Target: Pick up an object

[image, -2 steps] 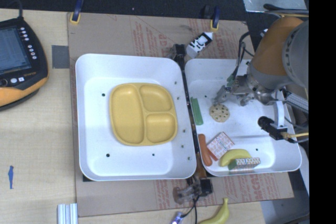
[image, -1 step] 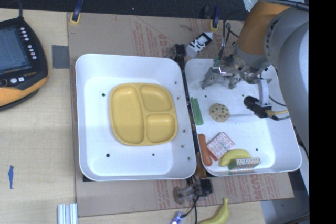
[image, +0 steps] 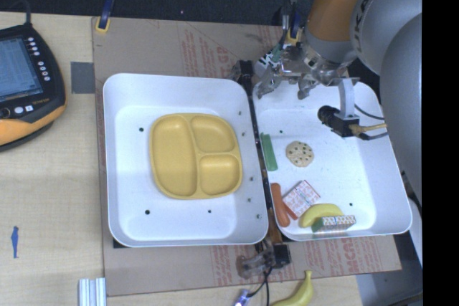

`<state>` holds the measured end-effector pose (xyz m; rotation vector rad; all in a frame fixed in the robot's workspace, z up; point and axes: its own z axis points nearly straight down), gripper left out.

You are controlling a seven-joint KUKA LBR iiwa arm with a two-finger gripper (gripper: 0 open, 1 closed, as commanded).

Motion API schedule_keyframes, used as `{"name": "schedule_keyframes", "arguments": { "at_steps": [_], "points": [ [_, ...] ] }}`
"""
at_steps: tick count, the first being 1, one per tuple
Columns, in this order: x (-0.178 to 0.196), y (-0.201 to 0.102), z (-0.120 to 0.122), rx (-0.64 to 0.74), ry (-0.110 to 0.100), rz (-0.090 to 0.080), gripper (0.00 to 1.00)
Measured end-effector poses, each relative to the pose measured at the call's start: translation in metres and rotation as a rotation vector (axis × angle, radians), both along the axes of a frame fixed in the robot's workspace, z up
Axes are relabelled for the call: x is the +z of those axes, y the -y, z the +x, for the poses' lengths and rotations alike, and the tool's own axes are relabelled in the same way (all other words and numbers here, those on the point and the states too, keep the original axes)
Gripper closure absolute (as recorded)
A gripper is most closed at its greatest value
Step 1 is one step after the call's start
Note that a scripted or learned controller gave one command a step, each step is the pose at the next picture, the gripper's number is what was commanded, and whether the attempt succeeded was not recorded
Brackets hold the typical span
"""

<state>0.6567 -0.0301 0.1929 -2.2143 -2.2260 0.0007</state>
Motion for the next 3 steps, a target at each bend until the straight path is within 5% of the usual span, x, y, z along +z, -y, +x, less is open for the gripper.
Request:
{"name": "schedule_keyframes", "arguments": {
  "at_steps": [2, 3],
  "points": [
    [-0.001, 0.047, -0.109, -0.001, -0.003, -0.002, 0.00],
    [-0.102, 0.087, -0.088, -0.001, -0.005, -0.001, 0.00]
  ]
}}
